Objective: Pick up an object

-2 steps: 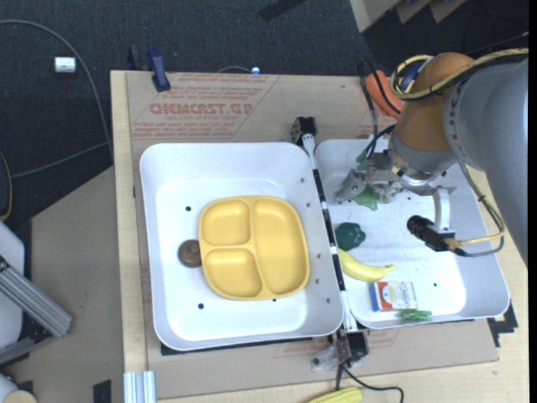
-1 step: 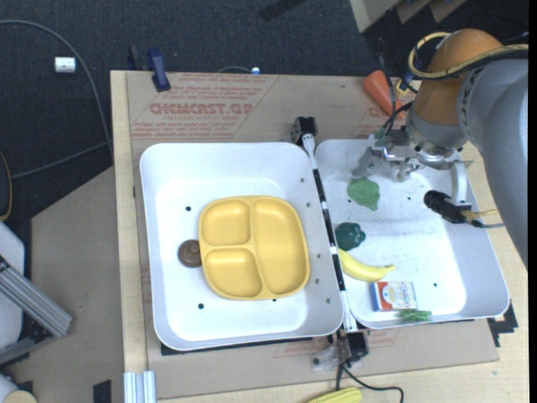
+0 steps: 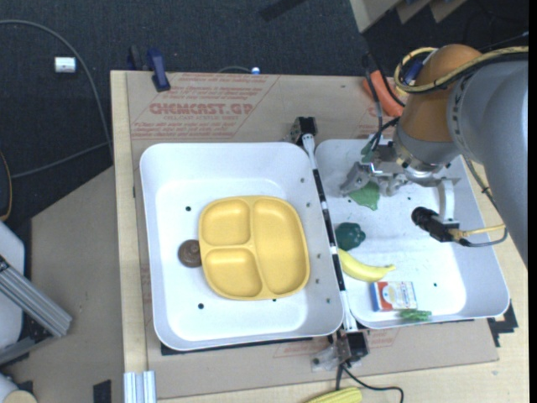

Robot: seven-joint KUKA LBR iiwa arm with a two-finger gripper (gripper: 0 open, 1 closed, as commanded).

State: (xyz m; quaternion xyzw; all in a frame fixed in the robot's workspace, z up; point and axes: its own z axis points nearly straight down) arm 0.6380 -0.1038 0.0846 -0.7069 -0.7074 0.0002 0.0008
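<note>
Two white bins sit side by side on the counter (image 3: 126, 225). The left bin (image 3: 159, 225) holds one yellow plate (image 3: 252, 248) with three sections. One small brown round thing (image 3: 190, 253) lies just beside the plate's left edge, touching it or nearly so.

The right bin (image 3: 470, 284) holds five small things. One dark green lump (image 3: 350, 235) lies near the bin's left wall. Just below it lies one yellow banana (image 3: 363, 267). Below and to the right of the banana is one small red and white box (image 3: 394, 295), and one little green piece (image 3: 414, 315) lies by the box's lower right corner. Higher up in the bin is one light green leafy thing (image 3: 367, 196).

The one grey arm (image 3: 495, 99) comes in from the right, with its orange band (image 3: 436, 99) above the wrist. The pincer (image 3: 369, 179) points down over the top part of the right bin, right above the light green leafy thing. Its fingers look spread apart, with nothing held between them. The leafy thing sits just under the fingertips, and it is hard to tell if they touch it.
</note>
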